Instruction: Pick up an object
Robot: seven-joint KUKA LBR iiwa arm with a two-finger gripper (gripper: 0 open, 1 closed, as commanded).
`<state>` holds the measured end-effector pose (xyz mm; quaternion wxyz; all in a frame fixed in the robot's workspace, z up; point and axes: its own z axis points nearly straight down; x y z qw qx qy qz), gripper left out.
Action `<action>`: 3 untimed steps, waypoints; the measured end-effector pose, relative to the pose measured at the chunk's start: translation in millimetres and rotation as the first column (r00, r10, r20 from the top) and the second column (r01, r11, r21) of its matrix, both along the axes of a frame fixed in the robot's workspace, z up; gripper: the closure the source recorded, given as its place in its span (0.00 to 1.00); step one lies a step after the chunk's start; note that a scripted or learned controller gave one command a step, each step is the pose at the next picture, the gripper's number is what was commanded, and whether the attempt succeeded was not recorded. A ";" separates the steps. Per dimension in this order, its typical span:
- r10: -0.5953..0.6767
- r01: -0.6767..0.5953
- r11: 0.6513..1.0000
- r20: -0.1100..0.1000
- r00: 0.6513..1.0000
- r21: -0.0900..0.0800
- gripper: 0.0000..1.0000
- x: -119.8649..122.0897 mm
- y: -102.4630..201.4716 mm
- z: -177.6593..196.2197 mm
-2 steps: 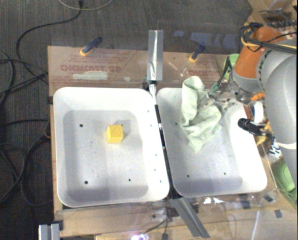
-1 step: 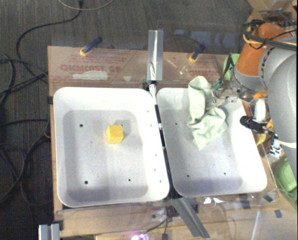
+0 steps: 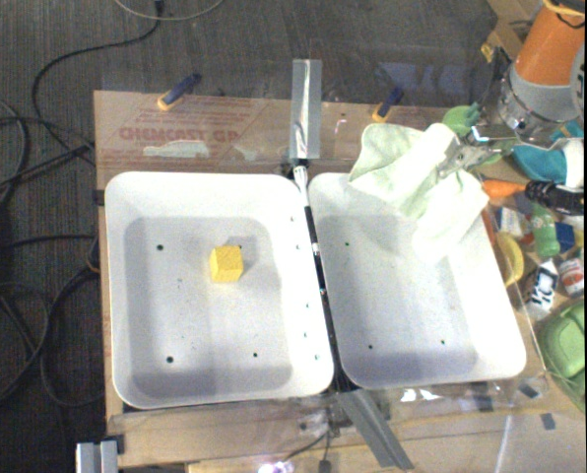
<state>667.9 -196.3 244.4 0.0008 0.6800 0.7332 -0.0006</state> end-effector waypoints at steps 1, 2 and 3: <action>-0.334 0.334 0.943 -0.003 0.943 -0.001 1.00 -0.9 68.5 21.9; -0.335 0.335 0.942 -0.002 0.942 -0.002 0.00 -0.9 67.9 22.4; -0.306 0.306 0.952 -0.005 0.952 0.000 0.00 -38.8 69.0 -88.5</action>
